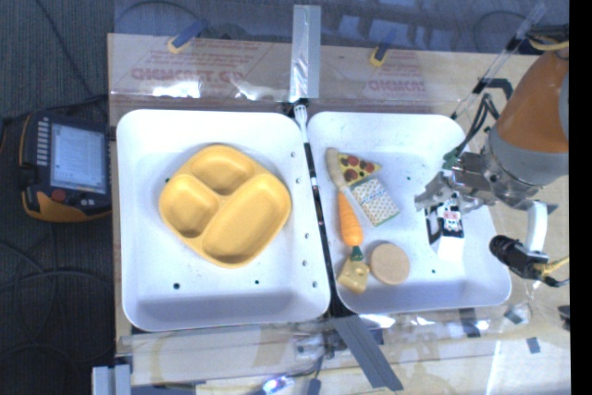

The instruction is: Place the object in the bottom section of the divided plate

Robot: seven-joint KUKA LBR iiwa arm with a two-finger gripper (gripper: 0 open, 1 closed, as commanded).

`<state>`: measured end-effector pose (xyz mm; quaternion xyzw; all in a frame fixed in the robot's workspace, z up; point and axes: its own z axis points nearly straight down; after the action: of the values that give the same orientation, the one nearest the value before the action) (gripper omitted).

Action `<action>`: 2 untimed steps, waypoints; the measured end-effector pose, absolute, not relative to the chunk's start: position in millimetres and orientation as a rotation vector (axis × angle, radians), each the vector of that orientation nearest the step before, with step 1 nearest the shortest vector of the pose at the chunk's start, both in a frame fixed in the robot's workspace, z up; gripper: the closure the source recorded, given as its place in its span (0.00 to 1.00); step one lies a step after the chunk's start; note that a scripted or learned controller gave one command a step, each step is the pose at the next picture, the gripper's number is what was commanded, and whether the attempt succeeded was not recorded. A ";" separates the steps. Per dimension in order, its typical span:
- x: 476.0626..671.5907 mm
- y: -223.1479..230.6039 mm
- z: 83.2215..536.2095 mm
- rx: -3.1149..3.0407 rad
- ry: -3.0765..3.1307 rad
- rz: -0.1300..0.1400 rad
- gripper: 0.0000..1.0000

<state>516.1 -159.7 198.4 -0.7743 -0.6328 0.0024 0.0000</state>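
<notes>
A yellow divided plate [225,202] lies in the left bin [148,291], with two small sections at its top and left and one large section at its lower right. All three sections hold nothing. My gripper [447,216] hangs low over the right side of the right bin [416,291], apart from the toy food to its left. A small black-and-white shape with a red spot sits right at the gripper; I cannot tell whether it is a separate thing.
The right bin's left half holds a pizza slice [353,167], a checked cracker [375,200], an orange carrot [349,218], a round tan biscuit [388,263] and a small yellow piece [353,273]. A handheld pendant [67,164] lies left of the bench.
</notes>
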 end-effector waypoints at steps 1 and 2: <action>514.4 -58.3 216.9 -2.491 -1.910 0.005 1.00; 510.2 10.8 200.5 -2.423 -1.996 0.007 1.00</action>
<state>510.2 10.8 200.5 -0.7717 -0.6359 0.0023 0.0011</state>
